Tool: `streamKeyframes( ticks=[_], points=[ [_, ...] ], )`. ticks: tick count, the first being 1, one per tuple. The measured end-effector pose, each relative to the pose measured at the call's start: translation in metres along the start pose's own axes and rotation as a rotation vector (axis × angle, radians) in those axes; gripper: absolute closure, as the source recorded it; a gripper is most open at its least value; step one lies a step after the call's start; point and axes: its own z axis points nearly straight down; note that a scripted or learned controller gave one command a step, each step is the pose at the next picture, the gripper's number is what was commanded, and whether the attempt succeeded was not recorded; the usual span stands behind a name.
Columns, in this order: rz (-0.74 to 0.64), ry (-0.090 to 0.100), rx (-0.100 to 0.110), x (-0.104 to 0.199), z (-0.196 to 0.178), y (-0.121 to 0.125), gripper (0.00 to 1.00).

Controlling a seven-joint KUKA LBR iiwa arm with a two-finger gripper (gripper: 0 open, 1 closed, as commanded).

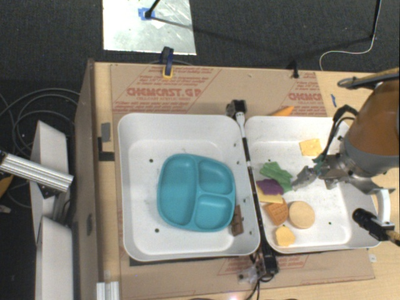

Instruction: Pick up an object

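A robot arm (pixel 375 130) reaches in from the right over two shallow white bins sitting side by side on a desk (pixel 206 86). Its fingers (pixel 304 177) hang low inside the right bin (pixel 337 233), pointing left; whether they are spread or closed cannot be told, and nothing visibly sits between them. Just to the left of the fingers lies a green leafy piece (pixel 275 172), with a purple piece (pixel 269 185) touching it below. Up and slightly right of the fingers is a yellow square (pixel 310 147). Below the fingers sit a round tan disc (pixel 301 214), an orange-brown wedge (pixel 276 212) and a small yellow piece (pixel 285 235). Far to the left, the left bin (pixel 140 136) holds a teal divided plate (pixel 195 192).
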Motion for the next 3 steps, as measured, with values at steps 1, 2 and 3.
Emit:
streamKeyframes(
  ticks=[1, 2, 3],
  points=[
    [0.0, -0.003, -0.005, 0.027, 0.084, 0.053, 0.0],
    [0.004, -0.004, -0.007, 0.025, 0.069, 0.052, 1.0],
    [0.01, -0.006, -0.012, 0.0, -0.03, 0.012, 1.0]
  ],
)
